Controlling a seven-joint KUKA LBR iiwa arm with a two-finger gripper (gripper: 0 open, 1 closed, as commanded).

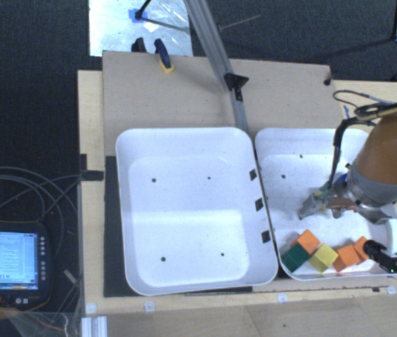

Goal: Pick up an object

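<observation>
1. Camera view: my gripper (319, 203) hangs inside the right bin (282, 153), out over its bare floor, up and slightly left of the orange block (308, 241). I judge I am placed there to come down on the cluster from open space instead of crowding the bin wall.
2. How my fingers stand I cannot tell; they are a grey blur at this size, and nothing is seen between them.
3. The blocks lie huddled against the near wall of the right bin: the green block (295, 258) is just below-left of the orange block, the yellow block (322, 258) just below-right, and a second orange block (350, 253) is farther right.
4. That huddle makes any one awkward to close on; neighbours touch or nearly so.
5. The orange block sits cornerwise, one corner pointing up the bin toward me. It looks cube-like, so no long axis shows.
6. The left bin (135, 153) lies beside, left of the orange block.
</observation>
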